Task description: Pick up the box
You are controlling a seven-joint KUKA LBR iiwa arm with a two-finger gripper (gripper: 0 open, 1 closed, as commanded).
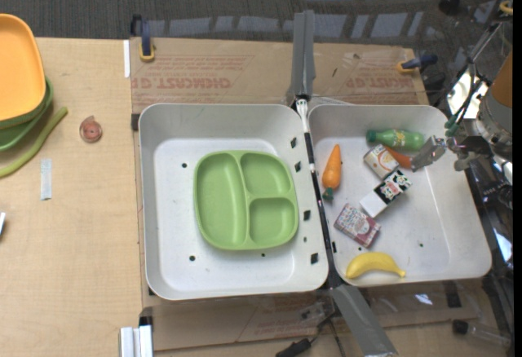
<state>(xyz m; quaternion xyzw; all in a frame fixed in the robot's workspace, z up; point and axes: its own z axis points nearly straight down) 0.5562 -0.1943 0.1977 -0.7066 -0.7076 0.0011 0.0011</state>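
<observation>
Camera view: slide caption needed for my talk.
Gripper hovers beside the box among toys in the right bin; green plate fills the left.

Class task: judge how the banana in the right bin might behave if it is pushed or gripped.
The banana is curved, so a push would probably spin it rather than roll it. Its skin looks smooth, so it may slip. It lies near the right bin front wall, which could stop it.

The grey arm reaches in from the right edge, its tool (431, 153) held low and pointing leftward, wrist angled down.
</observation>
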